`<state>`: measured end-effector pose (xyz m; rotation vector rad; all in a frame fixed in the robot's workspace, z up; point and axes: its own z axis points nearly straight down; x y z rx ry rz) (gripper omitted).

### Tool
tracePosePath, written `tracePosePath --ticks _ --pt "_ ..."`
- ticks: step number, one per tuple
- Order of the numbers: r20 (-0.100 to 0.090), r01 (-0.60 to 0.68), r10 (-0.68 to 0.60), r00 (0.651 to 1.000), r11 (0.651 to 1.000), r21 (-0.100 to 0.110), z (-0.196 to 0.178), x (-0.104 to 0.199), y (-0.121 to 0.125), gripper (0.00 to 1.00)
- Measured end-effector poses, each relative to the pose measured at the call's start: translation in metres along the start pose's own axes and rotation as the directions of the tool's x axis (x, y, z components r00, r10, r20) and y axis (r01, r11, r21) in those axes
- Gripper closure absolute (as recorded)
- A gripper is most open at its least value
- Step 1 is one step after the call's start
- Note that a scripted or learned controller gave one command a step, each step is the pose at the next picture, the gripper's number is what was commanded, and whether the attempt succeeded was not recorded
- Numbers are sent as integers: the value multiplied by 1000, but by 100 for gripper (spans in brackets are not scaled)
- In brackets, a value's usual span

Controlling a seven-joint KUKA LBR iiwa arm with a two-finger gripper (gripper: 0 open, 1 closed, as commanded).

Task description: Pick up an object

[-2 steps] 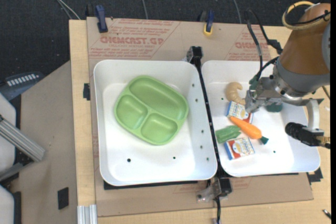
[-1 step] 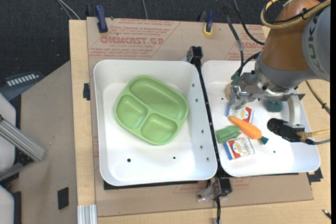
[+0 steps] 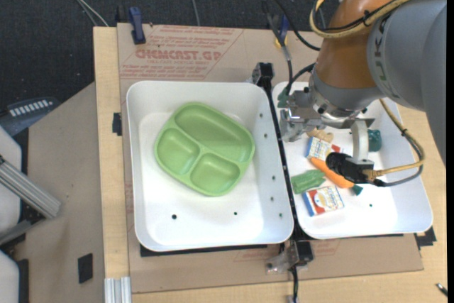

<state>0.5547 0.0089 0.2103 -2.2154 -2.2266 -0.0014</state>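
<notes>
While we scan from the left, a green divided plate (image 3: 204, 147) lies in the left bin (image 3: 142, 223). In the right bin (image 3: 397, 220), the hand (image 3: 323, 130) hovers; its state we cannot tell. Beneath it, an orange carrot (image 3: 330, 172) runs upper-left to lower-right. We should align across that axis.

A: Lighting? Even, bright overhead light is washing the left bin (image 3: 142, 152) near white, mild glare on its floor.

B: Shadows?

A: Soft ones are sitting under the green tray (image 3: 204, 147) and beneath the arm (image 3: 369, 46).

B: Focus?

A: Slightly soft overall; the arm is looking a bit blurred, dark floor is losing detail.
</notes>
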Motion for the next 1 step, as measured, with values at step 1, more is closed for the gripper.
tracePosePath --ticks 1 --pt "0 0 0 1000 1000 -1 -4 52 29 100"
